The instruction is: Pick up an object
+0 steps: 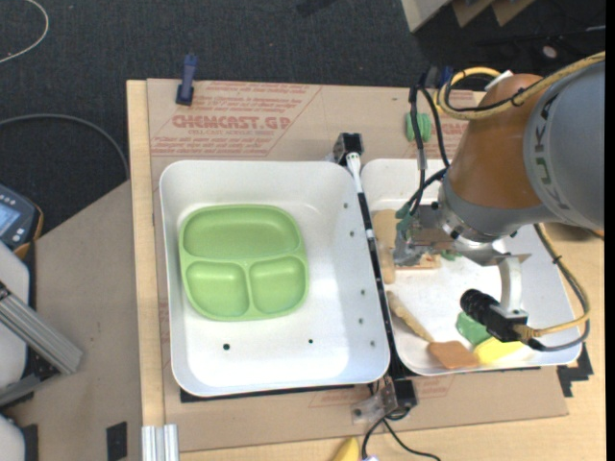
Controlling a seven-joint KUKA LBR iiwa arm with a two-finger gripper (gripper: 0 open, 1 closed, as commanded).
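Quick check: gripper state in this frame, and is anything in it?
Gripper: low in the right bin, over a flat tan piece; open or shut cannot be told, no grasp visible.

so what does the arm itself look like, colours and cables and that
The arm is a thick, rounded grey body with pale lettering on its side and a wide orange band above the wrist. Black and yellow cables loop beside it. The gripper is a small dark metal piece.

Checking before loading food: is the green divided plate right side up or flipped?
Right side up: the green divided plate lies flat in the left bin, its three compartments facing upward.
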